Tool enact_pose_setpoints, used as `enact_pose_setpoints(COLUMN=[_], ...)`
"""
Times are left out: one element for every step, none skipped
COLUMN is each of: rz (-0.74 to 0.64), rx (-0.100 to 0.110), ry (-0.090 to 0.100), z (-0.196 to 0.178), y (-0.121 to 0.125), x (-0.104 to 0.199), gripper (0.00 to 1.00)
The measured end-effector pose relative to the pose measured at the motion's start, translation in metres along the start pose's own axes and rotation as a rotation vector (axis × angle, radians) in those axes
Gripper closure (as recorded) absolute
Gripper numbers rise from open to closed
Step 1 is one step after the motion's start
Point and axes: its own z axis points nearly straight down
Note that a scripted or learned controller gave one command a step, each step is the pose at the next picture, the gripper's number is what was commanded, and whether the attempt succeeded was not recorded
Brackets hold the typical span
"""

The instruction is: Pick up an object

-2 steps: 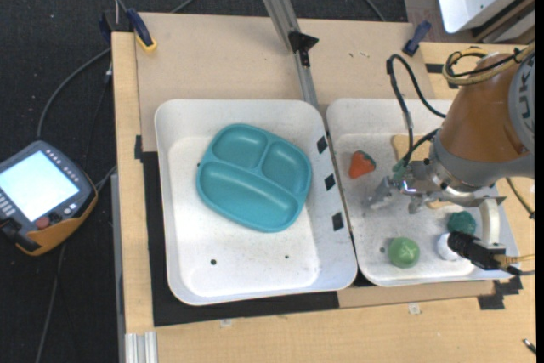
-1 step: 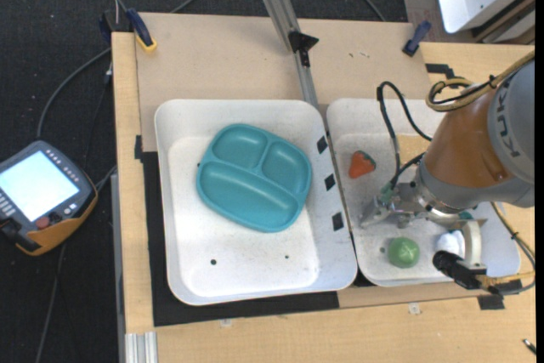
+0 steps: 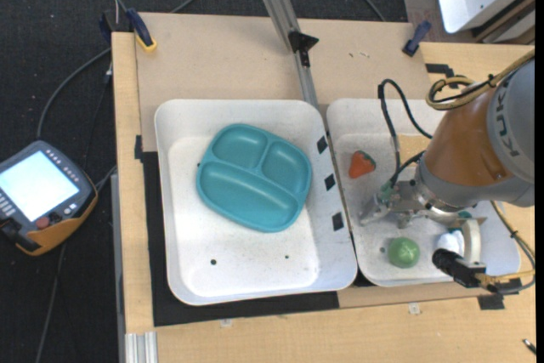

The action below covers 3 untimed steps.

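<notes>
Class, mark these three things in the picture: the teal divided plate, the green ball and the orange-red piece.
teal divided plate (image 3: 253, 176), camera view, centre ridge.
green ball (image 3: 404, 252), camera view, its top.
orange-red piece (image 3: 362, 165), camera view, its middle.

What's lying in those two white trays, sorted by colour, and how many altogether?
Teal: 1, the divided plate in the left bin
Orange-red: 1, a small object in the right bin
Green: 1, a small ball, right bin
Total: 3
</notes>
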Motion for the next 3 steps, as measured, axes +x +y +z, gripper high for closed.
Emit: enact_pose_setpoints(rz=[0.0,-0.003,-0.002], rx=[-0.005,-0.002,-0.002], ry=[-0.003,-0.002,-0.002], z=[-0.012,-0.062,-0.106], y=[0.001,0.002,-0.001], x=[-0.001,0.01,0.01], gripper=[1.0,1.0,1.0])
